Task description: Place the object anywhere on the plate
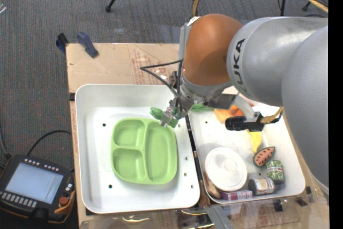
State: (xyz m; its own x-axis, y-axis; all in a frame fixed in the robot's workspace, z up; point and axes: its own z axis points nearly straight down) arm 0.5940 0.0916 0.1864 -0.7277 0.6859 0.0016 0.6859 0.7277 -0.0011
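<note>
Left bin [88, 115] holding green three-compartment plate [144, 152], compartments bare. Gripper [170, 117] hanging over plate's upper right corner, fingers clamping green leafy object [157, 112], object jutting left just above plate rim. Right bin [293, 161] holding white round lid [226, 168], watermelon slice [263, 156], two small jars [268, 178], yellow piece [255, 140], orange piece [227, 113], green piece [199, 108].

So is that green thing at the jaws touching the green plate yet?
Cannot tell. In the camera view the green object sits at the gripper, right over the plate's upper right corner, but the slanted view shows neither contact nor a gap.
</note>
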